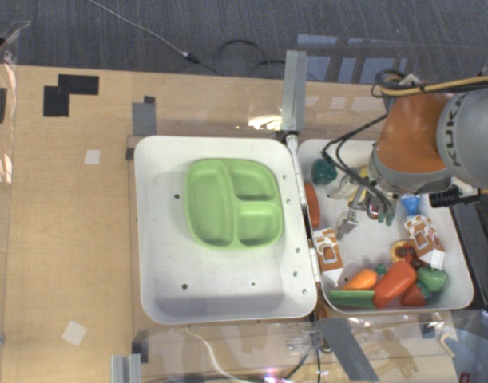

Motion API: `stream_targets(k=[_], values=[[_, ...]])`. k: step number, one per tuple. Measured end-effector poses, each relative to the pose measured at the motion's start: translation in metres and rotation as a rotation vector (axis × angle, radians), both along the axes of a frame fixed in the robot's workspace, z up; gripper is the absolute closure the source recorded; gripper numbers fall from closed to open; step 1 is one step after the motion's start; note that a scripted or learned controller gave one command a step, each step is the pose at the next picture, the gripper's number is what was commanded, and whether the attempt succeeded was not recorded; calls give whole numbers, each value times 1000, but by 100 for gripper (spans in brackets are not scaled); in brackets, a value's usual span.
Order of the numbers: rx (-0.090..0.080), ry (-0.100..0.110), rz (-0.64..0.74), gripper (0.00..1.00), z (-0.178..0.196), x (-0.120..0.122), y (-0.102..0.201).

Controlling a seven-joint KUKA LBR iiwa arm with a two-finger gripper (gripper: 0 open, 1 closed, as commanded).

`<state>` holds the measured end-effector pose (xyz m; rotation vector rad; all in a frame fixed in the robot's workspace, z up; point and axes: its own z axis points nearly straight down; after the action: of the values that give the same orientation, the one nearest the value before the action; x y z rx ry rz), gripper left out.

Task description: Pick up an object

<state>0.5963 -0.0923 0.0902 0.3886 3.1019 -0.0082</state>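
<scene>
The end effector (pixel 362 212) hangs low in the right bin (pixel 459 294) — whether it is spread or pinching cannot be told. Toys lie around it: a teal piece (pixel 323 169) up-left, a carton (pixel 327 250) just below-left, a carrot (pixel 360 279) and pepper (pixel 397 281) below. The green tray (pixel 232 203) sits well left, in the left bin (pixel 164 278).

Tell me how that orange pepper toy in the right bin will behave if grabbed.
The orange pepper toy looks rounded and glossy, so it may slip or roll. It probably is light hollow plastic. It lies against the green vegetable and red piece, which could shift too.
</scene>
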Motion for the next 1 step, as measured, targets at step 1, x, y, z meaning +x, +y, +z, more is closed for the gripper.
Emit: stream_targets(k=[1], values=[[0, 3, -30, 0, -1, -11, -120]])
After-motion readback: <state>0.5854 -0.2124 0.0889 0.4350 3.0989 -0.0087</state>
